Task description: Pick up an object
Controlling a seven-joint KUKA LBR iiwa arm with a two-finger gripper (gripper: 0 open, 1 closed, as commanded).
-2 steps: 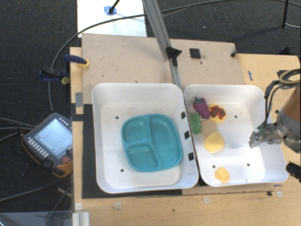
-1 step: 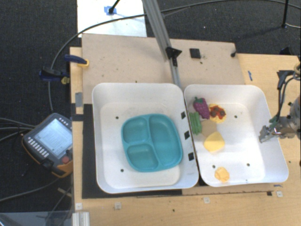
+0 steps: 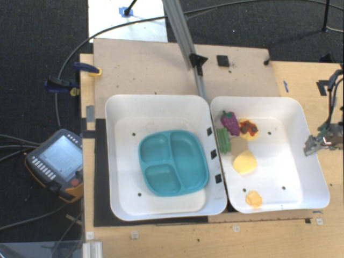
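Hovering at the right bin's edge

At the frame's right edge the pincer [image 3: 318, 144] hangs over the right bin's [image 3: 301, 160] rim; whether it's clenched I cannot tell. Purple grapes [image 3: 230, 122], a yellow block [image 3: 244, 162] and an orange piece [image 3: 253, 199] lie inside. A teal plate [image 3: 173, 162] fills the left bin [image 3: 123, 144].

Bright, even light from overhead. The white bins [image 3: 161, 109] glare slightly; shadows stay faint. Everything looks a little soft and grainy.
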